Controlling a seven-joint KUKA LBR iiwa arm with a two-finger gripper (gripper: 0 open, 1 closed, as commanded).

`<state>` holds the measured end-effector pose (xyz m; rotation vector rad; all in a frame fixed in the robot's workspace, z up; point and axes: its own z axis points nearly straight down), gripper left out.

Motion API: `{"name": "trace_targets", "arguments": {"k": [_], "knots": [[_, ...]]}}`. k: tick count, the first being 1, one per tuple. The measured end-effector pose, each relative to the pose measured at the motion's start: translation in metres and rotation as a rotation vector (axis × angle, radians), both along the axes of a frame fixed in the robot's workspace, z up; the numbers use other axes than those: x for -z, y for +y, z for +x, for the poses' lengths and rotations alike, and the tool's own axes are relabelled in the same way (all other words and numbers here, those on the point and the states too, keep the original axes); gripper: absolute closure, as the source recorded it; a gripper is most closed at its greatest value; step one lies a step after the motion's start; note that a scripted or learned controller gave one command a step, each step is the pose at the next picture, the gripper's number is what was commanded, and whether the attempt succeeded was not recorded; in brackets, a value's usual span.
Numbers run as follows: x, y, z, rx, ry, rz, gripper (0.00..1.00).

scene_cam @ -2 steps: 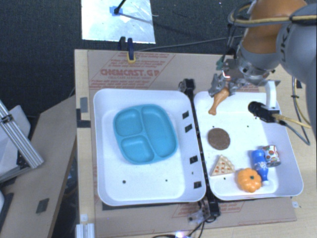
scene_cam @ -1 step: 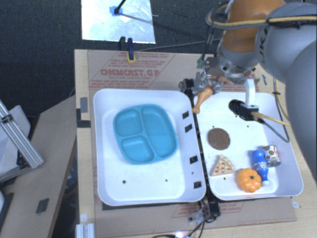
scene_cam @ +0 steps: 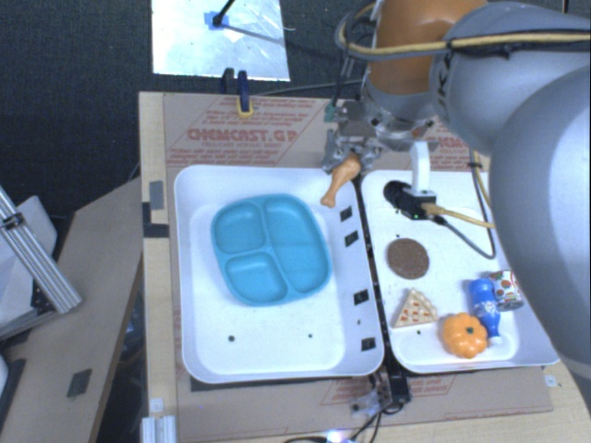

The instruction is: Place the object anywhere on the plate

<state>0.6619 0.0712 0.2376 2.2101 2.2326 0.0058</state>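
Drumstick (scene_cam: 339, 179) in the hand (scene_cam: 348, 158), beside blue plate (scene_cam: 271, 247).

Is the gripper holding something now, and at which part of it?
Yes: the gripper holds a tan drumstick-shaped toy by its upper end; the rest hangs below.

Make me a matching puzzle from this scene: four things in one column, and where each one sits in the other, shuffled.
Things
1. blue divided plate
2. orange pumpkin
3. brown round patty
4. tan drumstick-shaped piece

Places
A. near front corner of the right bin
B. hanging under the gripper, above the far end of the divide between the bins
C. middle of the left bin
D. middle of the right bin, just behind the pizza slice

Pairs: 1-C, 2-A, 3-D, 4-B
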Motion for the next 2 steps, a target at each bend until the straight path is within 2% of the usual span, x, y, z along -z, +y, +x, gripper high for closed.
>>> {"name": "trace_targets", "arguments": {"k": [1,2], "knots": [[-0.0014,0.0517,-0.0054,0.0,0.0,0.0,1.0],[-0.0013,0.048,-0.005,0.005,0.001,-0.002,0.0]]}}
